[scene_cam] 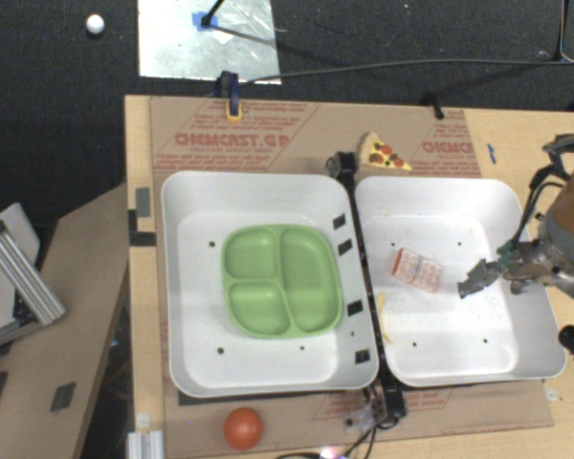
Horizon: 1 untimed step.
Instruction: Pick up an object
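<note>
Robotics lab: bench (297, 127), paired bins (187, 199)

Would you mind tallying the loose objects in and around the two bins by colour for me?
Green: 1, divided plate
Orange-red: 1, ball
Yellow with red spots: 1, pizza slice toy
White with red print: 1, packet
White: 1, small ball
Total: 5

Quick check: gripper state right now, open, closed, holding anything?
Gripper: cannot be told; it is low over the right bin, right of the packet, with nothing seen in it.
</note>
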{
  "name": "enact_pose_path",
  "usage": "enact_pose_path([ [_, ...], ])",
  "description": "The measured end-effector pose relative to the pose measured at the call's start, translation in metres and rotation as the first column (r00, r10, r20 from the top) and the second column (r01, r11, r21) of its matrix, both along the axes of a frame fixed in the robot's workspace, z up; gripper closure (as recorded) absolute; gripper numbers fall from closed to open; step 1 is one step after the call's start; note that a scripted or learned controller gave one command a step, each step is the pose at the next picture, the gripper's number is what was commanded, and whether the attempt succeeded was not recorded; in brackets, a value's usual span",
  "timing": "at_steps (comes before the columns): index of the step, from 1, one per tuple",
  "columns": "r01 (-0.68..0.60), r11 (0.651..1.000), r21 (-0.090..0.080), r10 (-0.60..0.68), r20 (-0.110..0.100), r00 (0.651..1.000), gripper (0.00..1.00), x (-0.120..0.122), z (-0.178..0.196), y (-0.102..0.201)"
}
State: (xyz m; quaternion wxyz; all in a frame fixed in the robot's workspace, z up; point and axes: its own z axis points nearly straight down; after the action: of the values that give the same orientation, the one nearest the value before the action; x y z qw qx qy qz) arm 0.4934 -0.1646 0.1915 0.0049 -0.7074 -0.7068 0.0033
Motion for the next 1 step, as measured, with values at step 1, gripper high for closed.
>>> enact_pose_path([
  [1,-0.004,1.0,-0.003,0.004,0.013,1.0,0.0,0.0032,0.0065,0.0005],
])
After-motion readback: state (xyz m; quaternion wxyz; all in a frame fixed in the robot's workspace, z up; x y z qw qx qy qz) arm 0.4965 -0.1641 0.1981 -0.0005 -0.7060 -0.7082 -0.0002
